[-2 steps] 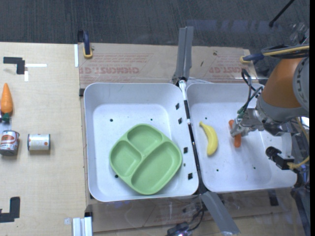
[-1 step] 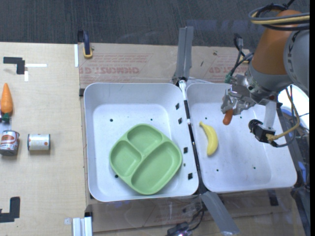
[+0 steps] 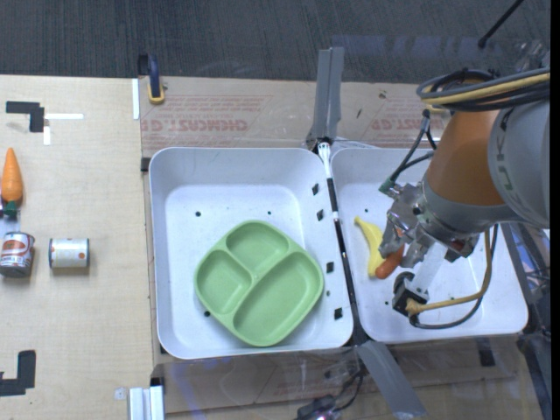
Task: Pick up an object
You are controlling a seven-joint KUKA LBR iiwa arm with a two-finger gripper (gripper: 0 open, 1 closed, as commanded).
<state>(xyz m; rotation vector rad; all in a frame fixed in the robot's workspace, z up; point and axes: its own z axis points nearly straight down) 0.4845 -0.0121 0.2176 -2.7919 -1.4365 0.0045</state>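
A yellow banana (image 3: pixel 368 234) lies in the right bin (image 3: pixel 490 318) near its left wall. A small orange-red piece (image 3: pixel 385 268) rests against the banana's lower end. My gripper (image 3: pixel 399 250) hangs low over the right bin, just right of both pieces and close to the orange-red one. The wrist and its parts hide how the gripper meets them. Whether anything is held is not visible.
A green divided plate (image 3: pixel 259 281) lies in the left bin (image 3: pixel 175 234). A black plug on a yellow cable (image 3: pixel 408 303) dangles below the wrist over the right bin's floor. On the bench at far left are a toy carrot (image 3: pixel 10 175) and two small cans (image 3: pixel 68 255).
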